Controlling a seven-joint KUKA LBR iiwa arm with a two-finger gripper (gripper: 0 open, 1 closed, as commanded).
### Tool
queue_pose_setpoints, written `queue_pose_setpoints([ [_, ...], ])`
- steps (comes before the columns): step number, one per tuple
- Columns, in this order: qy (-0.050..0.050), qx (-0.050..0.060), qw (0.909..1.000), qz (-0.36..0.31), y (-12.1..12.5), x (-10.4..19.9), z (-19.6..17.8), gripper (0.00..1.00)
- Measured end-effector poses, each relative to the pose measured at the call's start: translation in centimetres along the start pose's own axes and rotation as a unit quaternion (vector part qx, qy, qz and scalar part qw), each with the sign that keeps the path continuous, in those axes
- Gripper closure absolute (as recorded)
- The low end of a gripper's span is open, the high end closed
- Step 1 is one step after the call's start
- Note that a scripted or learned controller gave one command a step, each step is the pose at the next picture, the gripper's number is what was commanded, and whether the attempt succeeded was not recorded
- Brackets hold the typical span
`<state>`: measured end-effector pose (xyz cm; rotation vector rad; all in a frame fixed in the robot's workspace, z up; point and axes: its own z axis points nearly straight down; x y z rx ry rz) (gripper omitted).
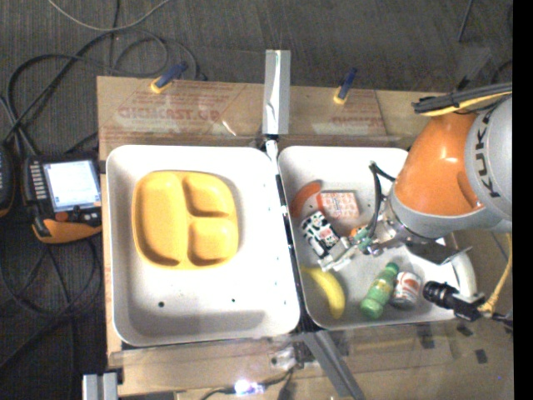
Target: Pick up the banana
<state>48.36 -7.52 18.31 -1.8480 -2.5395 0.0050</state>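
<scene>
- Camera view, top-down slant: you've got two white bins side by side on the bench, left bin [125,307] and right bin [293,173], touching along the middle seam.
- Left bin: holds a yellow divided tray [187,217], three compartments, sitting toward the bin's upper-left; rest of floor bare white.
- Right bin: the banana [327,289] lies at the bottom-left corner area, near the bin's left wall and front edge, curved, flat on the floor. Nothing on top of it.
- Gripper [340,255] hangs low over the right bin's centre-left, just above-right of the banana. Fingers pale/white, pointing toward the bin's lower left; can't tell if wide or narrow, too cluttered w/ the objs around. No obj seen between them, banana not held.
- Black-and-white patterned item [317,230] just beside the gripper, on its upper-left, near the left wall.
- Red/orange round-ish thing [305,194] toward the bin's upper-left corner; orange-and-white packet [338,204] just right of it.
- Green bottle [379,290] lies tilted near the front edge, right of the banana, apart from it.
- Small red-white can [405,288] just beside the bottle, toward the bottom-right corner.
- Arm [441,177]: orange band + grey body comes in from the right, covers the bin's upper-right part.
- Off the bench, on the floor at left: handheld pendant w/ lit screen [65,187], cables around it.
- Bench back edge: two clamps, blue-yellow [169,76] and [345,85], metal post [276,90] btw the bins.
</scene>
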Motion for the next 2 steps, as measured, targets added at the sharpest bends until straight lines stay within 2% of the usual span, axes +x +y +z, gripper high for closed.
queue_pose_setpoints([
  [1, 0.001, 0.001, 0.9980, 0.063, -0.89, -2.49, 8.26, 0.00],
  [2, 0.003, 0.002, 0.9980, 0.063, -0.88, -2.35, 7.48, 1.00],
])
